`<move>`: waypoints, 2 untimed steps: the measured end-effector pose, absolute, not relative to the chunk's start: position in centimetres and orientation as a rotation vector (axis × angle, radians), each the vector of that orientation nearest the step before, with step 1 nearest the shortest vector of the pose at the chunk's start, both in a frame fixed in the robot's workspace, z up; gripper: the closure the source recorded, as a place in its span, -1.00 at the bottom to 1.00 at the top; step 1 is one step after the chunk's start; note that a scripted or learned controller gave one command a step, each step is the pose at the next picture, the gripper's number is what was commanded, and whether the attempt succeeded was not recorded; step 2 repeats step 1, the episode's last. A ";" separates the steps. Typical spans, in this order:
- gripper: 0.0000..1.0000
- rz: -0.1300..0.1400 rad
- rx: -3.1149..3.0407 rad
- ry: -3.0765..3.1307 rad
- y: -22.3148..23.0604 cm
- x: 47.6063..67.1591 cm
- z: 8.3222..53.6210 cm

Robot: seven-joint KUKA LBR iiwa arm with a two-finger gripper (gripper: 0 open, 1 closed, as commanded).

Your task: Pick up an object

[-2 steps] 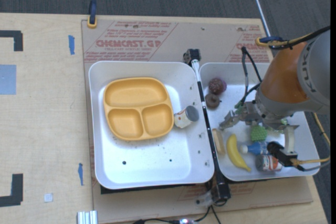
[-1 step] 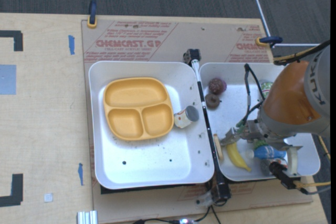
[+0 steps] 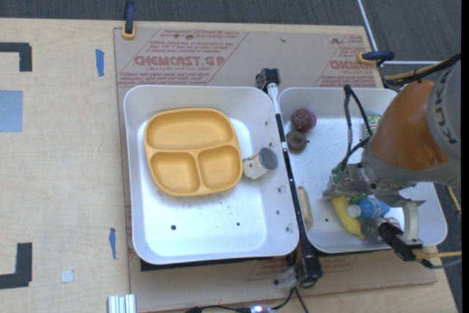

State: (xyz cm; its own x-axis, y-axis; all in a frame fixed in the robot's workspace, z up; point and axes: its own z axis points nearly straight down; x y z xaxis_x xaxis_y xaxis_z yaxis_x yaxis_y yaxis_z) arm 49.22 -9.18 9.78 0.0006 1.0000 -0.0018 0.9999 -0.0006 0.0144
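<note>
Low over the right bin (image 3: 432, 227), the gripper (image 3: 357, 196) was positioned just above a yellow banana (image 3: 343, 215) and a blue object (image 3: 366, 210); its grip could not be told. Farther off, purple grapes (image 3: 303, 119) were seen, and a sectioned yellow plate (image 3: 193, 151) beside a small can (image 3: 258, 163) was held by the left bin (image 3: 139, 157).
</note>
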 end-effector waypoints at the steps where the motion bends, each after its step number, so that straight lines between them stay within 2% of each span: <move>1: 1.00 0.005 2.218 2.223 -1.1 48.2 18.5; 2: 1.00 0.005 2.218 2.223 -1.1 48.2 18.5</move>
